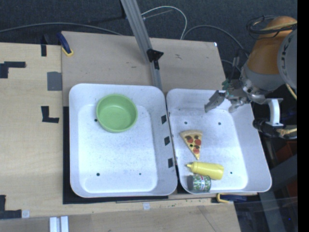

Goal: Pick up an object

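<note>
**Approach stage, nothing yet grasped**

Flat triangular toy pizza slice (192, 142) lies mid-way in the right white bin (251, 144); yellow mustard bottle (206, 169) and green can (199, 183) nearer; two-finger gripper (222, 102) hovers spread, empty, over the far rim; next: descend onto one item.

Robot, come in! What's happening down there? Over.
End effector open, holding nothing, over right bin's far edge. Pizza slice, mustard bottle, can untouched. Nothing blocking.

Wooden bench (111, 57) bears two white bins (82, 144)
</note>
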